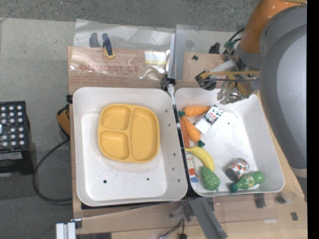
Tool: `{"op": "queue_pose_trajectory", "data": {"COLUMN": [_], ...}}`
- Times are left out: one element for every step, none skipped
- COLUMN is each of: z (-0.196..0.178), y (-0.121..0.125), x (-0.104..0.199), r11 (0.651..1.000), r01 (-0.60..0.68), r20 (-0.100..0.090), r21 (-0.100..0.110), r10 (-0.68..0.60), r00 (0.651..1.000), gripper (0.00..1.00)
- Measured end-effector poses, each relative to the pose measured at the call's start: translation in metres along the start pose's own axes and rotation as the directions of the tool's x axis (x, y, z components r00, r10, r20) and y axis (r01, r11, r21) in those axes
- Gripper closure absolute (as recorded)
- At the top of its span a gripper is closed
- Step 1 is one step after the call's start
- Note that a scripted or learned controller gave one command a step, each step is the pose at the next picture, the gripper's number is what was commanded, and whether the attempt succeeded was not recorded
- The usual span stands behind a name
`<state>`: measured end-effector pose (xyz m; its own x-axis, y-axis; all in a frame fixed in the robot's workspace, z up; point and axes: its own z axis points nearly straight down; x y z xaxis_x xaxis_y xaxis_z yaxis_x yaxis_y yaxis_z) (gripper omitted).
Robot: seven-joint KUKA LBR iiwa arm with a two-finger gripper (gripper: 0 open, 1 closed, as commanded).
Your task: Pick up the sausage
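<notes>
1. The pincer [230, 94] hovers over the right bin's [259, 148] upper edge, apparently holding nothing; its spread is unclear.
2. No sausage is identifiable; carrots [189, 128], a banana [203, 157] and other toys lie below. Grasping remains.

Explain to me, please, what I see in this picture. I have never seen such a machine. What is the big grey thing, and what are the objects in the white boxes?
The big grey thing with an orange band is a robot arm. It reaches in from the right, and one camera looks down from above. Its gripper hangs over the far edge of the right bin; I see nothing held in it.

The left bin holds a yellow divided plate. The right bin holds toy food: two carrots, a banana, a green vegetable, a green bottle, a small can and a white card. I cannot pick out the sausage with certainty.
</notes>
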<state>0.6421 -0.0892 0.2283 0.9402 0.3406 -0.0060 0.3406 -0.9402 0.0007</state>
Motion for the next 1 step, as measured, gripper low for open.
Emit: {"op": "queue_pose_trajectory", "data": {"z": [0.1138], "y": [0.005], "x": [0.0206], "r11": [0.985], "r01": [0.175], "r20": [-0.004], "r21": [-0.003], "r10": [-0.175], "r00": [0.985], "gripper": [1.0]}}
